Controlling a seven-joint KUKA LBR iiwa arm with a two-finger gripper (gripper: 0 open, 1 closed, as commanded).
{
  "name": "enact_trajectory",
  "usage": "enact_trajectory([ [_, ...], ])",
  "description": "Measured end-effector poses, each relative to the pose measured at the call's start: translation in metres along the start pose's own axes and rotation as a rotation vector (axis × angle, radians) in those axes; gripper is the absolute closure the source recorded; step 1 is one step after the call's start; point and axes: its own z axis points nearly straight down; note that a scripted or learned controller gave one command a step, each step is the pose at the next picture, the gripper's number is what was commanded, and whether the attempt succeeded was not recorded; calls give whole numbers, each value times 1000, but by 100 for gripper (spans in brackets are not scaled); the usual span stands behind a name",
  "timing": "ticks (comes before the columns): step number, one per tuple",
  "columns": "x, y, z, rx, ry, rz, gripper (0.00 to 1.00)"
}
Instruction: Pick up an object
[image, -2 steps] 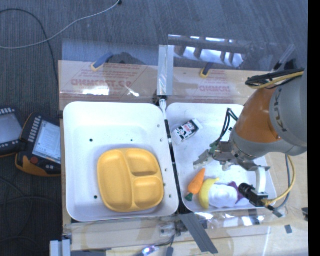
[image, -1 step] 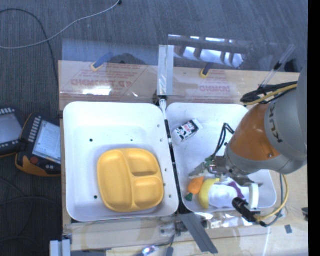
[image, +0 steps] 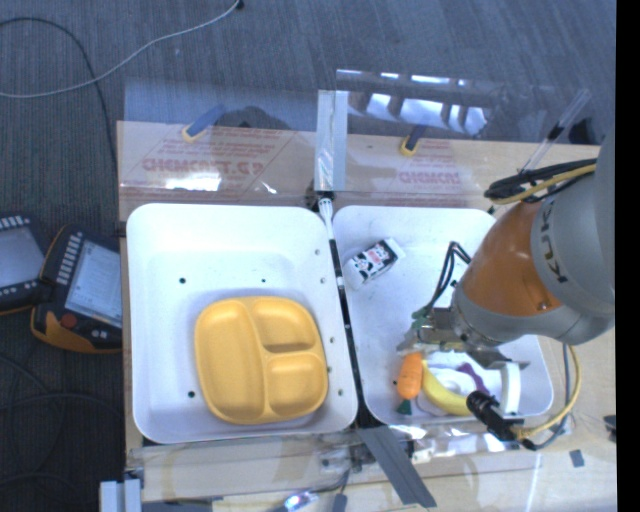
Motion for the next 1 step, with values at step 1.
enact_trajectory([
  [1,28,16,-107,18,-4,8,100],
])
